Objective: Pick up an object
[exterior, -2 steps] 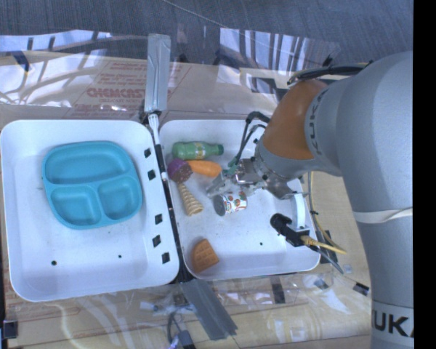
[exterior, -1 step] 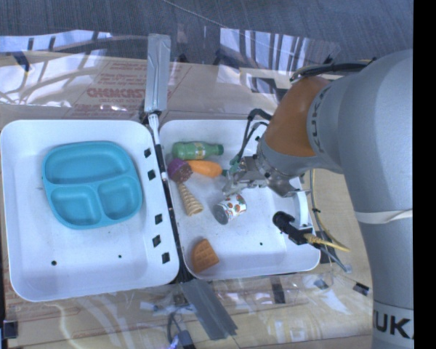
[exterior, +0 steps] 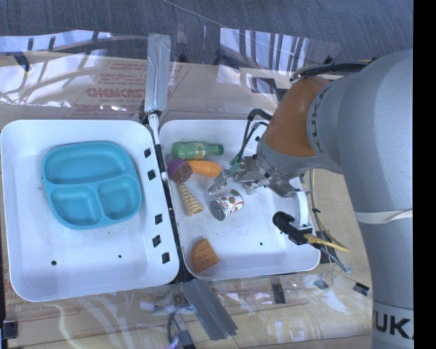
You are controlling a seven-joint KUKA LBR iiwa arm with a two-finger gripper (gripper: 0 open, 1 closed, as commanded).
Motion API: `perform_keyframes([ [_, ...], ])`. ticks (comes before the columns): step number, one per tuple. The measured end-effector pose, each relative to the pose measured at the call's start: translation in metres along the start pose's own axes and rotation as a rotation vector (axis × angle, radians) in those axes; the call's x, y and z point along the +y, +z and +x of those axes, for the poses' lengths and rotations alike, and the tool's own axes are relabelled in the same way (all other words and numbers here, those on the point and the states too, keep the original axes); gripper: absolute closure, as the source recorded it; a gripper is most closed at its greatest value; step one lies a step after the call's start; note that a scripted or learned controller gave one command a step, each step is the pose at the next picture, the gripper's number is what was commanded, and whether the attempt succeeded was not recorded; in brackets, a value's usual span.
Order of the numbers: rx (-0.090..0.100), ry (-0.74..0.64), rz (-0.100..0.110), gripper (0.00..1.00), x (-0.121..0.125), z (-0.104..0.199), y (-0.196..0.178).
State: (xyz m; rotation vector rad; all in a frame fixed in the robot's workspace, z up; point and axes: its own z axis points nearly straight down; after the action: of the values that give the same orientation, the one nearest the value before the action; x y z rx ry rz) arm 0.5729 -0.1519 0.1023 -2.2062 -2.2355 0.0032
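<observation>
White-and-red patterned cup point(exterior: 227, 206): tipped, just below jaws point(exterior: 229, 182); we cannot tell their state. Risk: cup rolls toward cone point(exterior: 190, 198).

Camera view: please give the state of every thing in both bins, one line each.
blue tray: lying flat in left bin, nothing in its compartments.
green bottle: lying on its side.
carrot: lying flat, beside the purple thing.
cone: lying flat.
patterned cup: tipped over, below the gripper.
brown bread piece: lying flat, apart from the rest.
</observation>
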Motion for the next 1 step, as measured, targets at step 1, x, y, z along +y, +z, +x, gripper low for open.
perform_keyframes([
  [1, 0.0, 0.008, 0.0, 0.0, -0.055, 0.0587, 0.0104],
])
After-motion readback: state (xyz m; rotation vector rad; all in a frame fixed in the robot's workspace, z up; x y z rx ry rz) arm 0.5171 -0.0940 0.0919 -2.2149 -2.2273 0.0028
